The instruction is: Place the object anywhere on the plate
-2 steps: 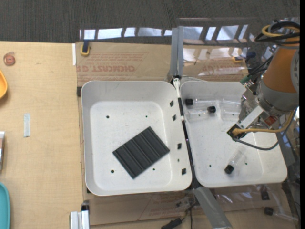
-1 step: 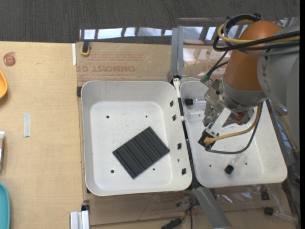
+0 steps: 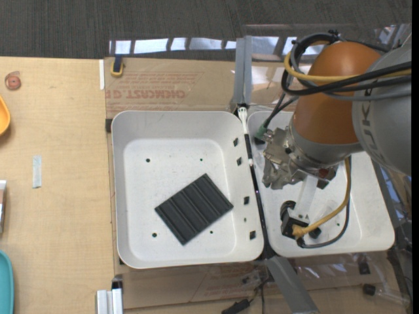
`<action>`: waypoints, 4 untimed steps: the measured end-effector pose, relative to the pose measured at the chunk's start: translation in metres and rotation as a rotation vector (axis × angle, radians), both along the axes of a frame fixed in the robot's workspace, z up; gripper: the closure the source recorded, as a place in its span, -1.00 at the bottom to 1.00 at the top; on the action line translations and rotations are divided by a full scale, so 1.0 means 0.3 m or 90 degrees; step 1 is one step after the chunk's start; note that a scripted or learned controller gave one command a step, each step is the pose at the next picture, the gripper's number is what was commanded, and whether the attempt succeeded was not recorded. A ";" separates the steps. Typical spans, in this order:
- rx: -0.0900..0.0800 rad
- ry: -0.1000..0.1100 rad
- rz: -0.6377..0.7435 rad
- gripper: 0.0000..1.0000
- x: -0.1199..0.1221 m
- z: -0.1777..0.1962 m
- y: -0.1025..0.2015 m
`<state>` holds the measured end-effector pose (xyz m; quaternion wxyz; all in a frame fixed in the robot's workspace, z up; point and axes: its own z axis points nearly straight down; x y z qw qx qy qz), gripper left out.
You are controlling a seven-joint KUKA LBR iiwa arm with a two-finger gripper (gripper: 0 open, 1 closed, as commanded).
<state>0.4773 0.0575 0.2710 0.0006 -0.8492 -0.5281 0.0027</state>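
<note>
A dark grey ribbed plate [image 3: 194,208] lies flat and turned at an angle in the lower middle of the left bin [image 3: 131,175], with nothing on it. My gripper [image 3: 280,173] hangs low over the left part of the right bin [image 3: 373,227], close to the wall between the two bins. The orange wrist band and grey arm cover much of that bin. A small green spot [image 3: 261,135] shows at the gripper's upper left edge, and I cannot tell what it is. The arm hides whatever lies under the gripper.
The two bins meet at a raised divider [image 3: 252,175]. Brown cardboard [image 3: 170,87] lies behind the bins. A wooden tabletop [image 3: 52,175] with a few small items stretches to the left.
</note>
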 end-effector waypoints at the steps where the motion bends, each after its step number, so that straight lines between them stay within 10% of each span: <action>1: 0.000 -0.001 0.089 1.00 0.026 0.036 0.246; 2: 0.002 -0.001 0.561 1.00 0.212 0.051 0.217; 3: 0.003 -0.001 0.805 1.00 0.072 0.037 0.113; 4: 0.003 -0.001 0.805 -1.00 0.072 0.037 0.113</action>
